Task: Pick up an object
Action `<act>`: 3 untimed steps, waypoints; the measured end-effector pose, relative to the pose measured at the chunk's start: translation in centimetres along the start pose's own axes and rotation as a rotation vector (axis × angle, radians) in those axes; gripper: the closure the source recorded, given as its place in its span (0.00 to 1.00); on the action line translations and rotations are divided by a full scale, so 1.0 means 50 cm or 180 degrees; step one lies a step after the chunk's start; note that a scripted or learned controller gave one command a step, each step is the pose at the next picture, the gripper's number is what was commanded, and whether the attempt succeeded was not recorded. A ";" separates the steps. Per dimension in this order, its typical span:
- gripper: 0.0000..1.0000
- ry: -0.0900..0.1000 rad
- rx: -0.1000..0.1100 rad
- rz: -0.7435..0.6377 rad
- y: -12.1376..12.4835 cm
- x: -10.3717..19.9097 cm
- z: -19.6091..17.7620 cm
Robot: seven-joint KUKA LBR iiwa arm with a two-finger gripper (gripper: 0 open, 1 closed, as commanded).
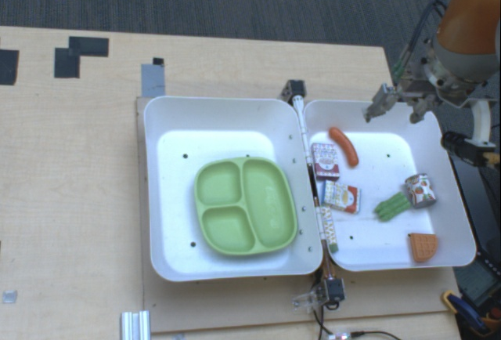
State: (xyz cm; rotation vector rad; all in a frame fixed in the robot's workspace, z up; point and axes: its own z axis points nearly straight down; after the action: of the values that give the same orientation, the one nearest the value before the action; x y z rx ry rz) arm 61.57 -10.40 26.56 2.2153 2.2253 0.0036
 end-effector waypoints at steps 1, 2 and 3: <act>0.00 -0.0004 -0.0027 0.0008 -0.138 -0.025 0.335; 1.00 0.0004 -0.0039 0.0004 -0.135 -0.021 0.313; 0.00 0.0005 -0.0037 0.0004 -0.135 -0.021 0.314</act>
State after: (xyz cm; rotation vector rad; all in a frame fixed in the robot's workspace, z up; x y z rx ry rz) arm 54.85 -11.48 10.86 2.2116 2.2187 0.0182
